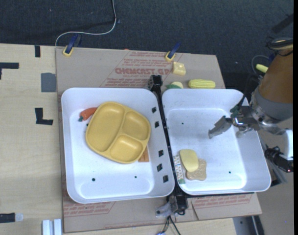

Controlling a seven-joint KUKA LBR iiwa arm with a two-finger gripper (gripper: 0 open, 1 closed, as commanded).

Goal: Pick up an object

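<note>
- My gripper [222, 127] hangs over the right bin [246, 177]; I cannot tell its state.
- The yellow divided plate [118, 131] in the left bin [73, 180] hides most of an orange item [88, 113].
- Pale yellow piece [189, 159] lies on a tan cracker-like piece [198, 172], near the right bin's front-left corner.

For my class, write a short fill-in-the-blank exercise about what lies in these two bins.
1. The yellow divided plate lies in the ____ bin.
2. The pale yellow piece rests partly on a ____ biscuit-like piece.
3. The corn cob lies ____ the right bin, on the cardboard.
4. The tool hangs over the ____ bin.

Missing words: left; tan; outside; right
</note>
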